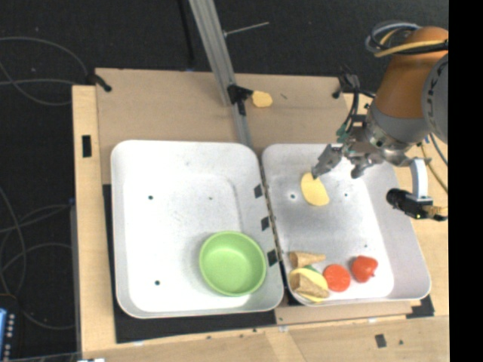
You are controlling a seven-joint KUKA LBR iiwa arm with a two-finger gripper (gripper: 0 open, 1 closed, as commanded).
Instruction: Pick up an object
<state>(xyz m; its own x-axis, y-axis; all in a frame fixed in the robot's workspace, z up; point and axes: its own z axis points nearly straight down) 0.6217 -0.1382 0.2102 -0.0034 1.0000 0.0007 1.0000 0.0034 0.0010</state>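
over right bin: end effector spread wide; one yellow piece, two red.

Even overhead light, bright on both white bins; soft short shadows, mild glare. Slightly soft, grainy frame; dark floor underexposed.
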